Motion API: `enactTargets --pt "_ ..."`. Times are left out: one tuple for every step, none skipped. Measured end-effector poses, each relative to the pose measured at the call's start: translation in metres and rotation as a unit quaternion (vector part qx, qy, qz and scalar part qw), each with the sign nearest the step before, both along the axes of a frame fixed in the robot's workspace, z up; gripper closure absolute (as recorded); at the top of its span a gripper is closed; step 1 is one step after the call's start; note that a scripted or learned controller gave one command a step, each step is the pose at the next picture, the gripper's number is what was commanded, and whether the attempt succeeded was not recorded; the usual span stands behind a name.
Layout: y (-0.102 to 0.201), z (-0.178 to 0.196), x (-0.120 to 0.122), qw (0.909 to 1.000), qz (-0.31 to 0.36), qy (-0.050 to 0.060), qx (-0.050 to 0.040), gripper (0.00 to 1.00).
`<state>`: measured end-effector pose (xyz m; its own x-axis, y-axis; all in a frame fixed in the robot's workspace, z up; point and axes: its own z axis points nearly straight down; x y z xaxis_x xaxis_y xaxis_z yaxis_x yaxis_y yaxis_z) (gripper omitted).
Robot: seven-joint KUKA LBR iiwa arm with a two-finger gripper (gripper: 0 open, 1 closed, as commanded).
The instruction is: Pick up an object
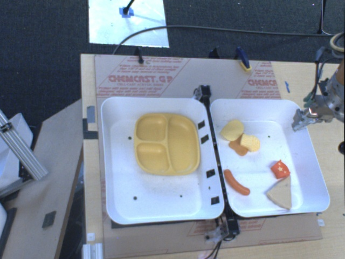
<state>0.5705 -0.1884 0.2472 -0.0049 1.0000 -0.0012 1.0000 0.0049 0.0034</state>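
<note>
dark carpet surrounds a wooden bench [64, 144] topped with a printed sheet [161, 77], and on it two white bins sit side by side, touching along a black-clipped seam. left bin [121, 198] holds a yellow tray [167, 143] with three compartments, lying flat near the bin's middle. right bin [307, 161] holds the small food items: a yellow chip [233, 129] near the upper left, a yellow block [250, 142] just beside it and overlapping an orange piece [237, 148], a sausage [236, 182] lower down near the seam, a red piece [280, 169] toward the right, and a tan wedge [281, 195] touching it from below, near the bin's lower right corner.

gripper [301, 118] sits at the right bin's upper right edge, above the rim, well apart from all the items. nothing is between its fingers; whether they are apart or together i cannot tell. a blue clamp [243, 59] lies on the sheet behind the bins.
</note>
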Motion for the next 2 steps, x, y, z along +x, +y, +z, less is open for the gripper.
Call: enactTargets --pt "0.056 0.004 0.017 1.0000 0.002 0.000 0.0006 1.00" --pt "0.112 -0.010 0.029 1.0000 0.003 0.001 0.0016 1.00"
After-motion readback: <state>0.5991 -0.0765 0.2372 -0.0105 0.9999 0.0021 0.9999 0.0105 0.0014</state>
